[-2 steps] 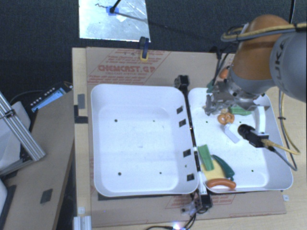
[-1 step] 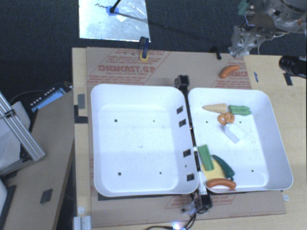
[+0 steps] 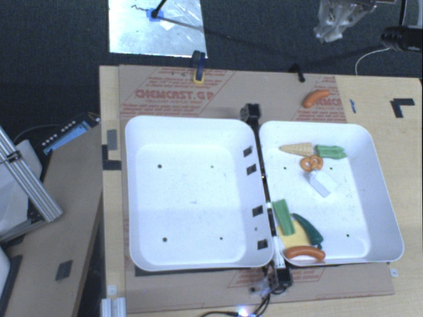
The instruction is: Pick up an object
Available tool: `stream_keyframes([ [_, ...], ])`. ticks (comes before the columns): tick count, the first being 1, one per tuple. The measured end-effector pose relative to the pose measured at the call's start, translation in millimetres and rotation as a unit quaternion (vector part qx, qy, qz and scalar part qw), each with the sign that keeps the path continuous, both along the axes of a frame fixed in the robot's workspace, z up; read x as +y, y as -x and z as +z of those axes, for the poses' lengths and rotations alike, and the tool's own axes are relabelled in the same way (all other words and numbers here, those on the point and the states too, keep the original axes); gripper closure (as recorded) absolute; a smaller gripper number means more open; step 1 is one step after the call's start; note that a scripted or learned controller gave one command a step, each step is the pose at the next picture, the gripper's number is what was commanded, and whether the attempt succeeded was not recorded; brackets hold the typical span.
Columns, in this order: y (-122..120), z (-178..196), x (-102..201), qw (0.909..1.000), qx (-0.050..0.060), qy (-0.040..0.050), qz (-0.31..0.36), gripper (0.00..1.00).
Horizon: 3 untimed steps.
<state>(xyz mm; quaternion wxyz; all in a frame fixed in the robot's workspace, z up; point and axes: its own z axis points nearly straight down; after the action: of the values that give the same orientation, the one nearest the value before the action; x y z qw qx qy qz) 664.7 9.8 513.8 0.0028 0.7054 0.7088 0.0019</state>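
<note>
Jaws point(image 3: 337, 18) blurred at top right, above floor beyond bench point(image 3: 112, 111); opening and contents indeterminate.
Toy food clustered in right bin point(image 3: 380, 177): corn point(image 3: 295, 149), pretzel point(image 3: 311, 163), sausage point(image 3: 305, 253); another sausage point(image 3: 316, 98) loose outside.

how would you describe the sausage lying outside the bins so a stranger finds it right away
Start at the right bin and look just past its far rim, on the brown bench with red print. The sausage lies there, small, curved and orange. Its twin sits inside the bin's near corner beside a corn cob; this one alone rests on the bench, outside both bins.
</note>
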Motion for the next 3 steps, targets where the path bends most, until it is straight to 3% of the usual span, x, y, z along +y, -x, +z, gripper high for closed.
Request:
stream_keyframes([
  [1,-4,23,19,1.0,0.0,-0.0008,0.001,1.0],
  [2,-3,6,-70,1.0,0.002,0.0008,-0.006,1.0],
  [3,8,23,-56,1.0,0.001,-0.0004,0.0,1.0],
])
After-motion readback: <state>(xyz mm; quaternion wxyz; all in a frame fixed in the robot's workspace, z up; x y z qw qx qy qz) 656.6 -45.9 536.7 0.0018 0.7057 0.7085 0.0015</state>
